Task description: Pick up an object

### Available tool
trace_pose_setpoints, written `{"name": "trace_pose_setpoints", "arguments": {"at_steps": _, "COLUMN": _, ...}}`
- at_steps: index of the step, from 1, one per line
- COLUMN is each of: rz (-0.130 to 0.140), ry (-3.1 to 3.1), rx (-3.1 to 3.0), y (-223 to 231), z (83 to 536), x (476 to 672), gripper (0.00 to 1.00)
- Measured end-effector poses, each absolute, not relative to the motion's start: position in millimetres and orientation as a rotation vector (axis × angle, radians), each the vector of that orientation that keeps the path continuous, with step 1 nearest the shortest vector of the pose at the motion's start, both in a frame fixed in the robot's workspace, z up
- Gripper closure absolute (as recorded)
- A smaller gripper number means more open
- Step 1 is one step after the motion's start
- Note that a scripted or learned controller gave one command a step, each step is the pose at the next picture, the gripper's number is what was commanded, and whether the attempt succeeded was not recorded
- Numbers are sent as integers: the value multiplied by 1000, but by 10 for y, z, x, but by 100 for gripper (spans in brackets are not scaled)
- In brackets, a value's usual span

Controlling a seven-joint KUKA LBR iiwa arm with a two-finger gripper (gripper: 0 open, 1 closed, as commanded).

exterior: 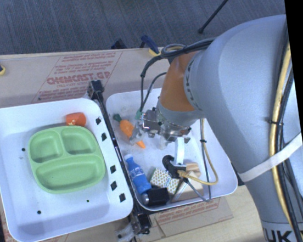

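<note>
My gripper (148, 124) hangs low over the middle of the right bin (212, 137), below the grey arm and its orange band. Just left of it lie an orange carrot (126, 128) with a green top and a small orange piece (140, 144). Nearer the front edge are a blue bottle (136, 175), a checkered tan-and-white item (162, 178) and a black object (157, 196). I see nothing between the fingers from this angle.
The left bin (8, 164) holds a green divided plate (66, 157) and a red-orange fruit (75, 120) behind it. A black clip strip (108, 134) runs between the two bins. The arm covers the right bin's right half.
</note>
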State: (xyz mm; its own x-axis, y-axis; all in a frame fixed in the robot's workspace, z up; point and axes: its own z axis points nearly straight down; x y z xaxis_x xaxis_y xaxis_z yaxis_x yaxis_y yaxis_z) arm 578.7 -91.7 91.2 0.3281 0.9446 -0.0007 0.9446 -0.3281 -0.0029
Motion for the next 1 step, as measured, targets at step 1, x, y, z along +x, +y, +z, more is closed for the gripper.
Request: {"name": "trace_pose_setpoints", "arguments": {"at_steps": 1, "rz": 3, "ry": -1820, "rx": -2559, "y": -918, "z": 913, "x": 5788, "gripper": 0}}
